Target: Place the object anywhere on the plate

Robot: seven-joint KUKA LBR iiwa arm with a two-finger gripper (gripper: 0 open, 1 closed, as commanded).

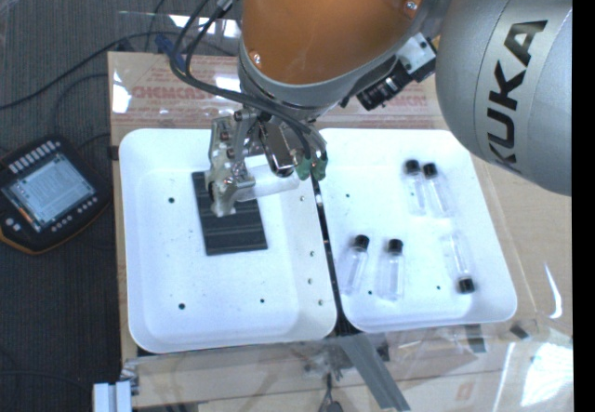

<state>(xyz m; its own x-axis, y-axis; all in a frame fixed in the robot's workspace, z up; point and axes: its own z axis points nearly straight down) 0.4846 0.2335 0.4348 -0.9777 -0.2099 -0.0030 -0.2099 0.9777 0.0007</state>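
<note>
On the grey arm point(521, 57) reads "KUKA"; the gripper point(226, 201), perhaps closed, meets the black plate point(237, 232).

Glossy white plastic bins point(158, 308); a matt black ribbed plate point(232, 229); clear glass vials point(390, 271) with black caps; bright metal fingers point(223, 192).

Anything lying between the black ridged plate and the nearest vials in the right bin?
Camera view: bare white floor of the left bin, then the bins' meeting rims. Nothing loose lies between the black ridged plate and the nearest vial.
</note>
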